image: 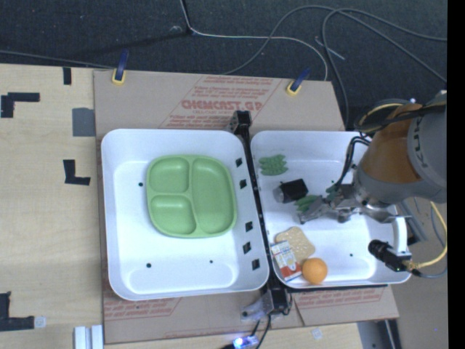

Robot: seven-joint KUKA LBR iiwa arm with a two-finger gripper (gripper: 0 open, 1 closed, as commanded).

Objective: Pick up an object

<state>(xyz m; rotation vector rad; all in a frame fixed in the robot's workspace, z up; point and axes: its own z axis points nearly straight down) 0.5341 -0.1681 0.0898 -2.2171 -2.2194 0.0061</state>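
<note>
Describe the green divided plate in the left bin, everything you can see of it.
The green divided plate is pale green, looks like matte plastic, and has a rounded-square outline. Raised ridges split it into three compartments: two along the upper side and one at the lower left. It lies flat and face up on the floor of the left bin, slightly rotated, nearer the bin's upper right. Nothing lies on it or touches it apart from the bin floor.

Gripper (pixel 314 208) small and blurred; jaws' state unreadable, and what lies under them can't be made out. Arm (pixel 407 158) cut off behind them. Carton (pixel 285 259) print below the jaws too small to read.
</note>
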